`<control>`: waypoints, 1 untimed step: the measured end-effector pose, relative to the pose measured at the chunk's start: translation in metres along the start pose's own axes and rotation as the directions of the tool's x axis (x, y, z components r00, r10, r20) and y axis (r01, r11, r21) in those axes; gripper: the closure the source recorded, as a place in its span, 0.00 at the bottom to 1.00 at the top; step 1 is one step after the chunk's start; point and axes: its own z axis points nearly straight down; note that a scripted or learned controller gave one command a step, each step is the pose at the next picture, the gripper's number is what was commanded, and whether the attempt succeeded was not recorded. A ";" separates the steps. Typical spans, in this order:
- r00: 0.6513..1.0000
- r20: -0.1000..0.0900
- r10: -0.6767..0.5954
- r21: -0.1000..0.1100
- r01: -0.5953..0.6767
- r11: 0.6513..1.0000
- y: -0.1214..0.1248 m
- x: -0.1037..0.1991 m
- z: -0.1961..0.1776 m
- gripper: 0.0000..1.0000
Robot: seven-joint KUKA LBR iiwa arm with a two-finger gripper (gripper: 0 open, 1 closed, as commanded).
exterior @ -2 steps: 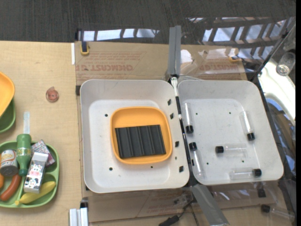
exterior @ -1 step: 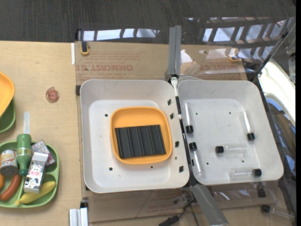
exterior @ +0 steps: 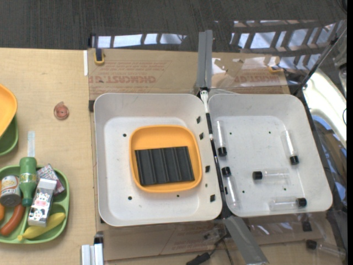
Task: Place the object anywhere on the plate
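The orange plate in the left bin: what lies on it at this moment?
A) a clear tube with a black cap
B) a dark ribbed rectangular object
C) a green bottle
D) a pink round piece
B: the dark ribbed rectangular object lies flat on the orange plate in the left bin, while the clear tubes with black caps lie in the right bin.
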 end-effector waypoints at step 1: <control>0.976 0.001 -0.218 -0.001 0.218 0.976 0.001 -0.012 0.000 1.00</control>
